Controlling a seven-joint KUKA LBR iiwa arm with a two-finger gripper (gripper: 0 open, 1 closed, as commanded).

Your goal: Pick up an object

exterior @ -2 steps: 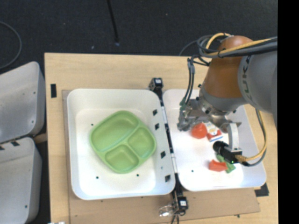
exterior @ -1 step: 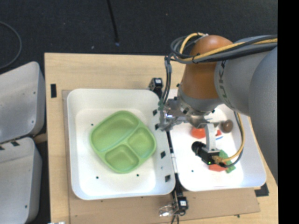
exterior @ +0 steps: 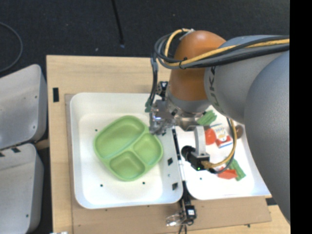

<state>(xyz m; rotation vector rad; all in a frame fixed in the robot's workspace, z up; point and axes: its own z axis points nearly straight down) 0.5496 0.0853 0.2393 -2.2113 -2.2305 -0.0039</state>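
A light green divided plate [exterior: 127, 147] with three compartments lies tilted in the left white bin [exterior: 83, 184]. My gripper [exterior: 157, 125] hangs under the orange wrist band at the ridge between the two bins, right over the plate's upper right rim. Whether it touches the plate cannot be made out. In the right bin [exterior: 229, 191] lie a red and white item [exterior: 218, 136], a small green piece [exterior: 209, 118] and a red and green item [exterior: 231, 172], all partly hidden by the arm and its cables.
The grey arm covers much of the right bin and the view's right side. The bench's wooden edge [exterior: 58, 145] runs along the left, with grey panels [exterior: 19, 111] beyond it. A small metal fitting [exterior: 178, 218] sits at the front edge.
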